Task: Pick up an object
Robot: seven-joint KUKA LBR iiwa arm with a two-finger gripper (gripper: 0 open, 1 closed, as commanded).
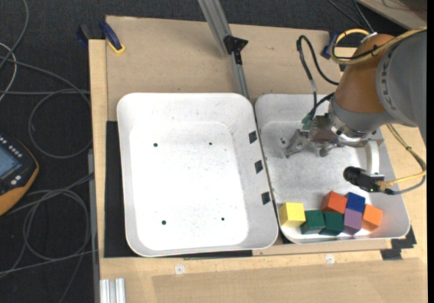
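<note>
From my remote station, the arm (pixel 393 78) runs off the right edge and hides the right bin's (pixel 271 159) far right corner; the gripper (pixel 308 142) fingers look too small and blurred for me to read. A handheld device (pixel 12 169) is cut off at left.

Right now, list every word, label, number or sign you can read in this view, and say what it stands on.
No text is legible anywhere.
The dark handheld device with an orange edge on the floor has a bluish screen, too blurred to read.
The small black tabs on the rim between the two white bins carry no readable marking.
The coloured blocks are plain.
</note>
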